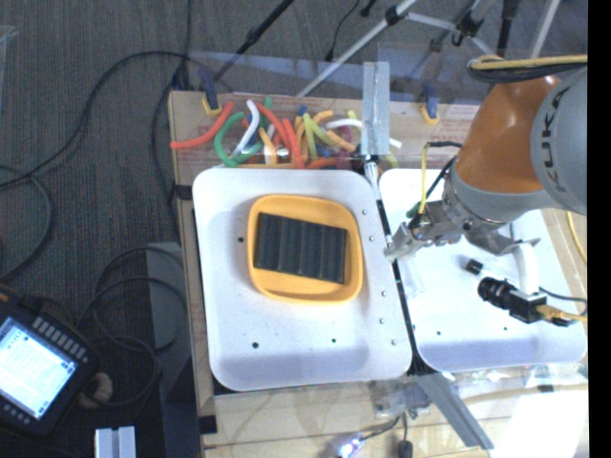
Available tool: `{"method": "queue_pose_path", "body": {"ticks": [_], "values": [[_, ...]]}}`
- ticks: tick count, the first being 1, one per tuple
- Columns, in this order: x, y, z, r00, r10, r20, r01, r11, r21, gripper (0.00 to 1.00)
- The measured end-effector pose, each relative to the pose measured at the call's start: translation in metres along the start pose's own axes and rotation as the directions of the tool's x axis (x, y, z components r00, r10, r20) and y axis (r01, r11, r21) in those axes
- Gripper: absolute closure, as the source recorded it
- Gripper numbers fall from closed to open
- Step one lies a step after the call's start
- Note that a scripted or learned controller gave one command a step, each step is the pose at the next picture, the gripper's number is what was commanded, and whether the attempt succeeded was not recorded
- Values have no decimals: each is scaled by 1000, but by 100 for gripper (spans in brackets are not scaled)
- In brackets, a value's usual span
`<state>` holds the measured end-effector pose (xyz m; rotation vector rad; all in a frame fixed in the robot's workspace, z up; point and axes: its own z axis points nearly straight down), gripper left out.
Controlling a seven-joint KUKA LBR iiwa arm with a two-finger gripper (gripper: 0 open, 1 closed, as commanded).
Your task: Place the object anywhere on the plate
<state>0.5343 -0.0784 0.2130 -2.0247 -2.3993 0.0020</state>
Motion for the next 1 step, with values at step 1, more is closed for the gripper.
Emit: {"method": "queue_pose_path", "body": {"ticks": [1], "values": [[27, 53, 30, 997, -71, 1, 71, 997, 0, 100]]}}
